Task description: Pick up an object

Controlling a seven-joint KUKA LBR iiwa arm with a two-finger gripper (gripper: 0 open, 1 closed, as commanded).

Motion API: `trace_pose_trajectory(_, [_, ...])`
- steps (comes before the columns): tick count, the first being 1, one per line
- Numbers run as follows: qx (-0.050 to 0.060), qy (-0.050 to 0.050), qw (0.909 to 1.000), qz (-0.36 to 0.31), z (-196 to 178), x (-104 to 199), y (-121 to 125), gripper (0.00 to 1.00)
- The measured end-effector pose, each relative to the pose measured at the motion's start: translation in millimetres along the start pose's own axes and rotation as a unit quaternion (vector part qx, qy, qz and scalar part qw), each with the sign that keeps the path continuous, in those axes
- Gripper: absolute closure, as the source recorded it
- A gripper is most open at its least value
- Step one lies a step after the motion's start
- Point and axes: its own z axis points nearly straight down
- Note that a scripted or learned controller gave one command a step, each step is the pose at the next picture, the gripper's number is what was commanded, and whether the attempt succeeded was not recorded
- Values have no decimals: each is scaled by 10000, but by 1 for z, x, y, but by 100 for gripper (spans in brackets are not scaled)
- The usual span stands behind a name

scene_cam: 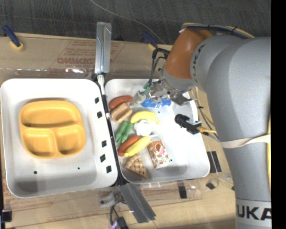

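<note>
— Where is the arm?

— Its gripper (155,95) hangs low over the far end of the right bin (196,162), by the blue thing (163,102). I can't tell its grip from here.

— Anything picked?

— Nothing that I see. Banana (145,116), hot dog (120,111) and the rest lie along that bin's left wall. I judge it's mid-reach; next it must settle on one item.

A divided tray (51,128) is sitting in the left bin (9,175); right of that bin, toy foods (136,132) are lying in the neighbouring bin (193,161).
</note>
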Motion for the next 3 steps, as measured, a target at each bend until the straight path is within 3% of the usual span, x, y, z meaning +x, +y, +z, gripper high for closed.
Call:
trace_pose_trajectory(1, [-11, 3, 9952, 981, 0, 1, 10, 0])
trace_pose_trajectory(2, [15, 9, 9961, 885, 1, 1, -4, 0])
trace_pose_trajectory(3, [113, 31, 9959, 900, 12, 1, -10, 0])
